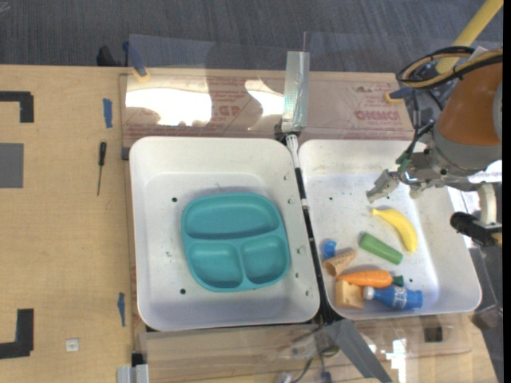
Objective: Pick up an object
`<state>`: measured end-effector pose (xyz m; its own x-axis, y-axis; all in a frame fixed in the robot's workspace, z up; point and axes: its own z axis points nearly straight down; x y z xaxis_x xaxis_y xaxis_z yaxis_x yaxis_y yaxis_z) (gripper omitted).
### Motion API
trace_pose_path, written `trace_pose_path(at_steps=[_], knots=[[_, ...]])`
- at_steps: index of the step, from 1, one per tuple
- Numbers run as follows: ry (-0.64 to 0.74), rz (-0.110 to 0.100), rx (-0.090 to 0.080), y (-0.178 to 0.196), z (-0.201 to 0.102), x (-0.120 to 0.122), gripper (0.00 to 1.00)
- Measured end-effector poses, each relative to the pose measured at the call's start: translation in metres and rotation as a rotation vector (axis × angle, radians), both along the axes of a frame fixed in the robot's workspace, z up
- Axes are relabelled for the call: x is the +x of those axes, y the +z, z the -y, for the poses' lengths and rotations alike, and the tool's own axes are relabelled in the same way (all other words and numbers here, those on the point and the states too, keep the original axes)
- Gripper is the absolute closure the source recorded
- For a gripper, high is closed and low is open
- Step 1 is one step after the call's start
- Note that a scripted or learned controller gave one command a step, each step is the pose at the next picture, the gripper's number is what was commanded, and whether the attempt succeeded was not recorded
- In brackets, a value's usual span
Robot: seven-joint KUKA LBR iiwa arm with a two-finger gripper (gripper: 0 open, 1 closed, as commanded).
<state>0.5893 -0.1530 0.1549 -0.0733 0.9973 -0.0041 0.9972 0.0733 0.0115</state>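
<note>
Overhead, gripper seemingly splayed, holding nothing, just above banana in right bin.

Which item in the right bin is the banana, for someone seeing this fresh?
Start at the right bin, where the toys cluster near its front. The banana lies apart toward the middle, just below the gripper. It is the one yellow, curved piece; beside it lies a straight green stick.

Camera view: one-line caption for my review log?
End effector above right bin near banana; teal tray in left bin.
</note>
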Motion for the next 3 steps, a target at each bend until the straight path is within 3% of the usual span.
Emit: trace_pose_path(at_steps=[1,2,3], knots=[[-0.092,-0.004,0.002,-0.058,0.044,-0.001,0.00],[-0.144,0.008,0.005,-0.061,0.046,-0.034,0.00],[-0.144,0.013,0.004,-0.049,0.047,-0.032,1.00]])
